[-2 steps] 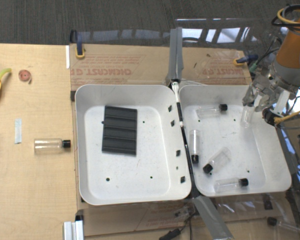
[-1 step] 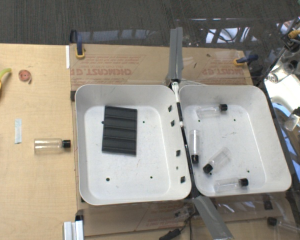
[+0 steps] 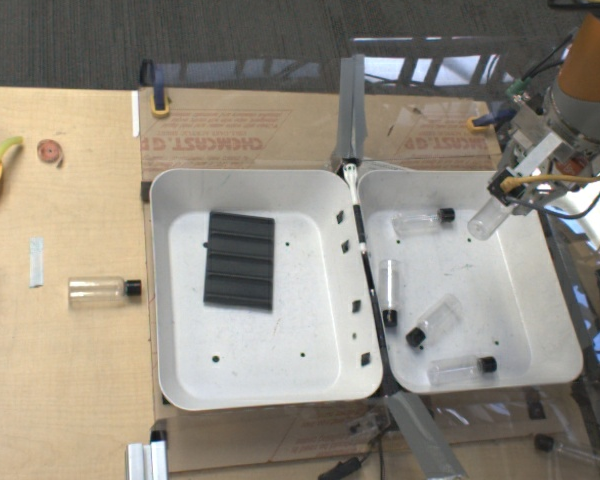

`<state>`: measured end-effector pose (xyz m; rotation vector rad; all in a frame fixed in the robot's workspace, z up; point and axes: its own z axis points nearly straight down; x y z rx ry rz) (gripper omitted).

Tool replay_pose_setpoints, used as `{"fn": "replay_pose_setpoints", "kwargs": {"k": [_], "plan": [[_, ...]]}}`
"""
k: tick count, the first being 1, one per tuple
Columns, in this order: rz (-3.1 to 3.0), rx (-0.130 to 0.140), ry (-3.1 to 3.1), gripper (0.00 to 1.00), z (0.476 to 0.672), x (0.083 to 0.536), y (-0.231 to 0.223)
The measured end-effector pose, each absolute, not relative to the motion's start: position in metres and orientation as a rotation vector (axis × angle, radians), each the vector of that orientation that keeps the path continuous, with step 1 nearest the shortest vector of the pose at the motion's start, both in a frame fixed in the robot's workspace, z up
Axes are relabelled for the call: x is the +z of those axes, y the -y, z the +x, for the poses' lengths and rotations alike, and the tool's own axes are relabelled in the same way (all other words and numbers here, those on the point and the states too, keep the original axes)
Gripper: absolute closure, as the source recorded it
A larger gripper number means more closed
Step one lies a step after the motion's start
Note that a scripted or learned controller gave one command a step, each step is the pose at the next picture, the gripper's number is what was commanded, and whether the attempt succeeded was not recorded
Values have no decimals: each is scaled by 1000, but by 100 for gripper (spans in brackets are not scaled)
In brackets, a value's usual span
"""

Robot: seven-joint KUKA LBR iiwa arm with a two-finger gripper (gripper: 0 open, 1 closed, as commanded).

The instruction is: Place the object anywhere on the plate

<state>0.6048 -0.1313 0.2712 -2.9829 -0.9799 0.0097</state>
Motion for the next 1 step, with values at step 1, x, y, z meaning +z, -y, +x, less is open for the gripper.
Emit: {"fn": "replay_pose_setpoints", "kwargs": {"k": [1], "plan": [[-2976, 9, 998, 100, 522, 162, 97]]}}
